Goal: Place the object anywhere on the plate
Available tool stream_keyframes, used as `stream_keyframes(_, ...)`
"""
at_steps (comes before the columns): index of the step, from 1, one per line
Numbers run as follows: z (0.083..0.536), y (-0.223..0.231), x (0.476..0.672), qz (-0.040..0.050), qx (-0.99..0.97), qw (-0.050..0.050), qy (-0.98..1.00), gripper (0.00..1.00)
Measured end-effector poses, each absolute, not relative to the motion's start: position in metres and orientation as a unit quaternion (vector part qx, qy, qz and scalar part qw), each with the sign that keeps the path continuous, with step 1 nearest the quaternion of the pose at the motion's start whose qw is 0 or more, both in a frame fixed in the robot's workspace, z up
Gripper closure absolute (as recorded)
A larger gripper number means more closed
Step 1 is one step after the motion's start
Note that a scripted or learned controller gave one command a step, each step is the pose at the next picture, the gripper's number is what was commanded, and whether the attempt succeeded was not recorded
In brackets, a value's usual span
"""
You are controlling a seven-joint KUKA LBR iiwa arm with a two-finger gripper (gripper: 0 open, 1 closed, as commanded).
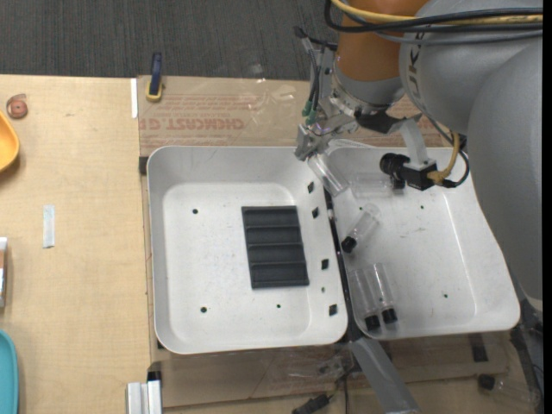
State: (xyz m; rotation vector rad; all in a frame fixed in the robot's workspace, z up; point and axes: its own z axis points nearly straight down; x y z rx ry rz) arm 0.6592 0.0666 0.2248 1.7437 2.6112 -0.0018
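Observation:
A black ridged plate lies flat in the middle of the left bin. Several clear tubes with black caps are in the right bin: one near the divider and a pair at the front. Another clear tube slants down from just under my gripper. I cannot tell whether it is held. The gripper hangs over the back end of the divider between the bins, behind and to the right of the plate.
The arm's grey body and orange band cover the back right. A black cable connector hangs over the right bin. Cardboard lies behind the bins. The wooden bench extends left, with a yellow object at its edge.

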Motion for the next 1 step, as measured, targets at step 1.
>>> stream_keyframes(1, 0.2558, 0.1394, 0.6219, -0.0010, 0.442, 0.000, 0.897, 1.00)
